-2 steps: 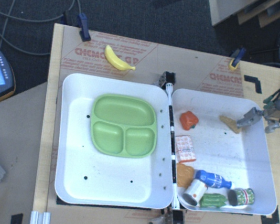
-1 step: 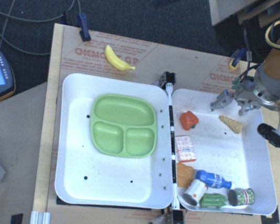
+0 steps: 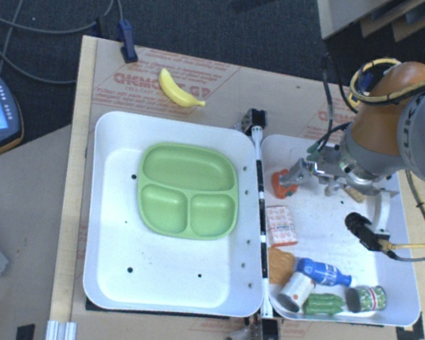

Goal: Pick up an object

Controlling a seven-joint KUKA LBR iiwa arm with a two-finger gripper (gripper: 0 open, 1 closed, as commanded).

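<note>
Red object [image 3: 284,183] lies in the right bin [image 3: 320,227], up near the wall it shares with the left bin. The gripper [image 3: 309,172] is just beside it, on its right. I cannot tell if the gripper is squeezed tight or let go. The small object could get bumped into the wall, or slip away and be missed.
</note>
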